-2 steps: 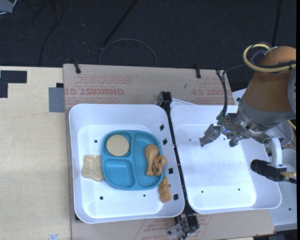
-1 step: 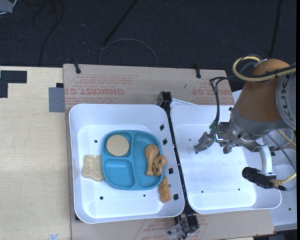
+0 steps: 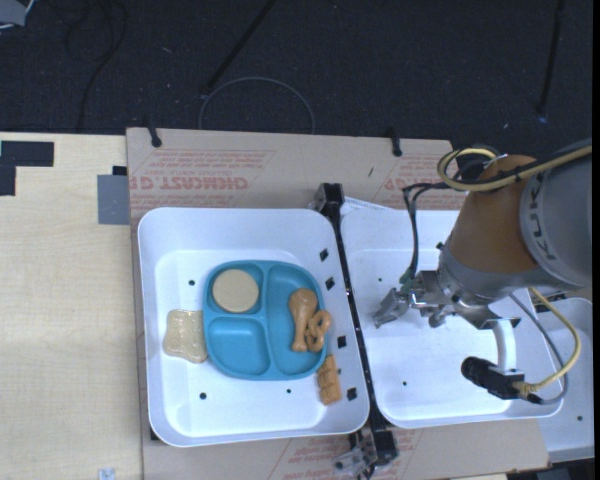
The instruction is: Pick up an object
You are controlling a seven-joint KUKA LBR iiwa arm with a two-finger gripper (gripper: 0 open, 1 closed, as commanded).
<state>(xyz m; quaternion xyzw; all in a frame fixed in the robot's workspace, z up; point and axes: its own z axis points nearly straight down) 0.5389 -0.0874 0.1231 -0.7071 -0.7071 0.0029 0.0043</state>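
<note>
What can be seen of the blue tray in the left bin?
The blue tray is a rounded, plastic-looking plate with three compartments, lying flat in the left bin. Its upper-left compartment holds a round tan disc; the right one holds a brown drumstick-shaped piece and a pretzel-like piece; the lower-left one holds nothing. A pale toast-like piece lies against its left edge.

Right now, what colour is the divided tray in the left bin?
Blue; the divided tray shows best in the camera view.
</note>
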